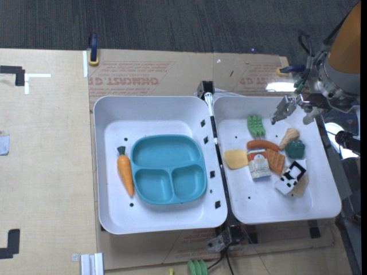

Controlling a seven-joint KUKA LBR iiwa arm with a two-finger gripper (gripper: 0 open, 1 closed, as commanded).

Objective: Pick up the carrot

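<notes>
Bench w/ two white bins: carrot point(125, 172) lies lengthwise at left bin's point(109, 211) left edge beside the blue tray point(169, 169), well apart from gripper point(292, 109), fingers spread, over right bin's point(321, 202) far corner.

We see a pale wooden bench point(46, 182) with a sheet of brown printed cardboard point(149, 76) laid flat across its middle and right part. Two shallow white plastic bins sit on the cardboard side by side, touching: the left bin point(109, 211) toward the middle of the bench, the right bin point(321, 205) by the right edge. A blue and yellow clamp point(93, 49) grips the bench's far edge. Black brackets point(14, 74) lie near the left edge.
</notes>
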